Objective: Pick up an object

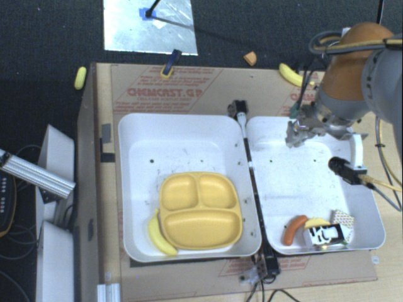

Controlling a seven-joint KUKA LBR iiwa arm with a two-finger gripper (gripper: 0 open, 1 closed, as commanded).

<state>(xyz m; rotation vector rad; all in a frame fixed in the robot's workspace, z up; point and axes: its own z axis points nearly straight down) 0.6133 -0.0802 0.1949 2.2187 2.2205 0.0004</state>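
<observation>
Nearest the lens, along the front edge of the right bin (302, 181) – a small huddle of things. Toy sausage (295, 229), orange-red, lies flat with its long axis on a diagonal: one end toward the bin's front left, the other toward the back right. Just beside its back end sits a short yellow piece (317, 223). A black-and-white carton (327, 234) is next toward the front right corner, with a checkered piece (343, 218) just behind it.

Left bin (170, 143): a yellow divided plate (200, 209) sits toward the front edge. A banana (160, 234) curves round the plate's front left corner, partly tucked under it, long axis running back-left to front-right.

Gripper (296, 137) points down over the bare floor near the right bin's back left corner, well apart from the huddle at the front. Jaw state cannot be told from this angle – nothing seen held. Grey arm (352, 74) enters from the right, orange band above the wrist.

Bench (189, 93) is brown board with red print. On its back edge lie a second banana (289, 74) and a blue-and-yellow tool (170, 63). Dark carpet (50, 17) surrounds the bench, with a silvery sheet (150, 17) and a small orange block (250, 58) lying on it.
</observation>
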